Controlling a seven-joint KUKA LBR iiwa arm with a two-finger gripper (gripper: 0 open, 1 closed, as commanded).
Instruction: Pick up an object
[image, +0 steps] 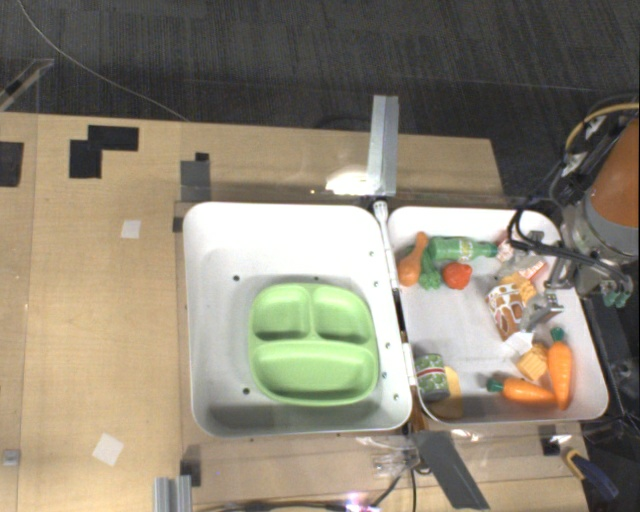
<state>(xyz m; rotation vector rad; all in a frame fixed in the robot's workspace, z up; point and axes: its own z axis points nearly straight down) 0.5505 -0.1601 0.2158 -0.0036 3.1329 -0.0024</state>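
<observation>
Orange carrots (545, 378) crowd the right bin's (455, 320) near right corner; the gripper (545, 300) hangs just beside the wrapped snack (507, 305), jaw state I cannot tell; closing among such clutter could nudge pieces and miss.

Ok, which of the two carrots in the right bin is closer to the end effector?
The upright carrot by the bin's right wall, just below the end effector. The other carrot lies flat along the bottom edge, farther away.
</observation>
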